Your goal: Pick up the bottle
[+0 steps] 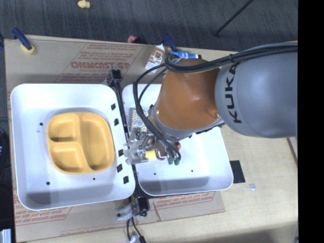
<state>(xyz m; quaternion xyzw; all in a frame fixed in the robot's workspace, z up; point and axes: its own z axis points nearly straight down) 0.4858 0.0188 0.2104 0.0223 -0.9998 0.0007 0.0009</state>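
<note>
Now the claw [152,153] hangs low in the right bin [215,178], likely reaching for the bottle. I cannot tell its state, nor which thing below is the bottle. A yellow tray [81,140] sits far left.

The grey arm [258,92] reaches in from the right of the view, its broad rounded link filling the upper right and bearing black lettering on its side. Beyond it the orange band [187,97] tapers downward toward the wrist, with black cables looping over its top and down its left side. The claw [152,153] hangs at the low end of the wrist, pointing down and to the left, a cluster of metal parts and wires whose fingers are too cluttered to make out.
</note>
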